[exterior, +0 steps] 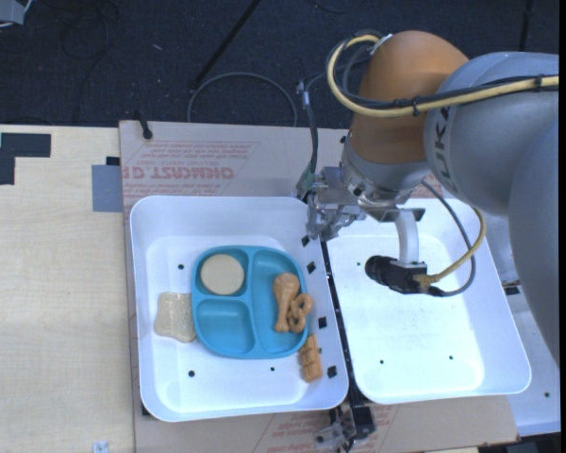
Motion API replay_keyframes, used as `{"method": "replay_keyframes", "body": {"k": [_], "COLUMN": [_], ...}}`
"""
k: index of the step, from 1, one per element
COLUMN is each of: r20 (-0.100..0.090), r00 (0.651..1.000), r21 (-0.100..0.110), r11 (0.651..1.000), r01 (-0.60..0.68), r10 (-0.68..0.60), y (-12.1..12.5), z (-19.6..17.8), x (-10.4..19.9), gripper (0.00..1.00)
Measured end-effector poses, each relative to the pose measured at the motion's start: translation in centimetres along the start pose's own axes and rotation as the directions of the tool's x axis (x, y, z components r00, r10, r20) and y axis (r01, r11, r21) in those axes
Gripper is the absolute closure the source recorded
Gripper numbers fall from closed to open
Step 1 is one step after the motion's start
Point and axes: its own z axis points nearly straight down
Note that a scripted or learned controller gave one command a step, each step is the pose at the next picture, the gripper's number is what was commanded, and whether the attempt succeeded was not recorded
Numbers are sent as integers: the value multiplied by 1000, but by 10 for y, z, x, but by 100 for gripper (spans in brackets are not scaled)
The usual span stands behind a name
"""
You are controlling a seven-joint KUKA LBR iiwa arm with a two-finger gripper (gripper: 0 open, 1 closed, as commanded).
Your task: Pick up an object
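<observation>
We are looking down on two white bins, the left bin [156, 385] and the right bin [453, 366], sitting side by side on printed cardboard [198, 163]. The arm [491, 140] is reaching in from the right, its gripper [323, 225] hanging over the bins' shared wall. In the left bin a blue divided plate [228, 328] is carrying a round tan disc [221, 274] in its upper-left compartment and a knobbly tan piece [290, 302] in its right one. A pale bread-like slice [175, 317] is touching the plate's left edge, and a small orange-brown piece [309, 359] is lying just beside its lower right corner.
</observation>
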Motion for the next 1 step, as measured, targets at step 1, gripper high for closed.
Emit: {"method": "replay_keyframes", "body": {"k": [1], "r20": [0], "r00": [1000], "r21": [2], "r11": [1000], "r01": [1], "r10": [-1], "y": [-16], "z": [6], "x": [40], "gripper": [100]}}
